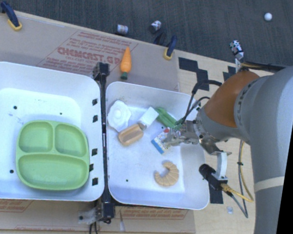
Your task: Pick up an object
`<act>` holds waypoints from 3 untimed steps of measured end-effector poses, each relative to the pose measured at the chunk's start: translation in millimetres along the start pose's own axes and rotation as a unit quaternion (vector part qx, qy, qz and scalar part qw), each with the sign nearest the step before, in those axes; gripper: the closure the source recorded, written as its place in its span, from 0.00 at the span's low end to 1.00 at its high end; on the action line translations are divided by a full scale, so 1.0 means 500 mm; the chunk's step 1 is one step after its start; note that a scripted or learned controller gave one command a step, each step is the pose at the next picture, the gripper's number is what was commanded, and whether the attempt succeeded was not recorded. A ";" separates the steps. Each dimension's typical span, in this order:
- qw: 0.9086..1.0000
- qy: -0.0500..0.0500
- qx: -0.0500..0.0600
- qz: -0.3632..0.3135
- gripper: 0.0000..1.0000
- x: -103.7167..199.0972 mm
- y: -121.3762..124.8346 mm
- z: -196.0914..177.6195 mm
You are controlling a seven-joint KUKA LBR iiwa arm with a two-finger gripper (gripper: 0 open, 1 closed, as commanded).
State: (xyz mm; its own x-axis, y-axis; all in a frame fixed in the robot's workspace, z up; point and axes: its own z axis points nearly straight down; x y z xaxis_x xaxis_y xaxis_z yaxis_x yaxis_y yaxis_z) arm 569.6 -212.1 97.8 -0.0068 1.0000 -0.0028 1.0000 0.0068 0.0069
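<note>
several light items in right bin (188,200); claw (172,136) over small blue-white packet (160,142) near right wall, grip state unclear. thin, slippery; pinch across short edges.

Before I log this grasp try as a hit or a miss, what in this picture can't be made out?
- Gripper: in the camera view its fingertips blur into the clutter below, so open or shut is unclear.
- Blue and white item: partly under the gripper; contact can't be judged.
- Green object: its right end is hidden by the gripper.
- Arm: cut off by the right and bottom edges.
- Small objects on the floor beyond the bench: too small to identify.
</note>
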 end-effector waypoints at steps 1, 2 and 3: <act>1.000 0.000 0.001 0.001 1.00 -0.001 0.050 -0.008; 1.000 0.002 0.004 0.001 1.00 0.002 -0.145 -0.213; 1.000 0.001 0.003 0.001 1.00 0.033 -0.160 -0.289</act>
State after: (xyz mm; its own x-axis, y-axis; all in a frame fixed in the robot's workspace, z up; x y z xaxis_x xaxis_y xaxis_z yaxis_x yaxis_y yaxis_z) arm 488.3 -195.7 241.6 -0.0056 1.0000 -0.0001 1.0000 0.0056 0.0003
